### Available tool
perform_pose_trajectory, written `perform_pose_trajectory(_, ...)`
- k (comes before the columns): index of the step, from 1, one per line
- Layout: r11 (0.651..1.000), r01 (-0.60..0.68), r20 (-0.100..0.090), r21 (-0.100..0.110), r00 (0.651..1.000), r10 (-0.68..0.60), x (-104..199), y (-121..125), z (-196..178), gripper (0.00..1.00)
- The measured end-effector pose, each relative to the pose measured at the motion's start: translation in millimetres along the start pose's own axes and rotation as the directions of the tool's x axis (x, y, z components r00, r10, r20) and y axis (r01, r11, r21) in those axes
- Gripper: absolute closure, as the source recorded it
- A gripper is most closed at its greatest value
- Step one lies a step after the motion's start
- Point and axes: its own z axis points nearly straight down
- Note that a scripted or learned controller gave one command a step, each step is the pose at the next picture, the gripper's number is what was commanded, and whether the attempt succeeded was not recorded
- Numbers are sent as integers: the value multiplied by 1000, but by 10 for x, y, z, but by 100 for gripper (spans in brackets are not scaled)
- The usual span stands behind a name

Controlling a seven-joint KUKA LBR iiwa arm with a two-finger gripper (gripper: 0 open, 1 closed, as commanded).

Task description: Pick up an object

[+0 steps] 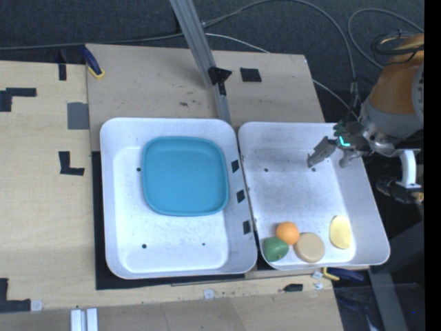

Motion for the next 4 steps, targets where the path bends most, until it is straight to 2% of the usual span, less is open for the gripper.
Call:
perform_pose_trajectory(1,1000,0,0,0,1000,0,0,0,0,0)
perform_pose_trajectory(3,1000,0,0,2,1000,0,-10,-102,995,0)
perform_pose_trajectory(4,1000,1,0,0,1000,-1,-8,-96,885,100)
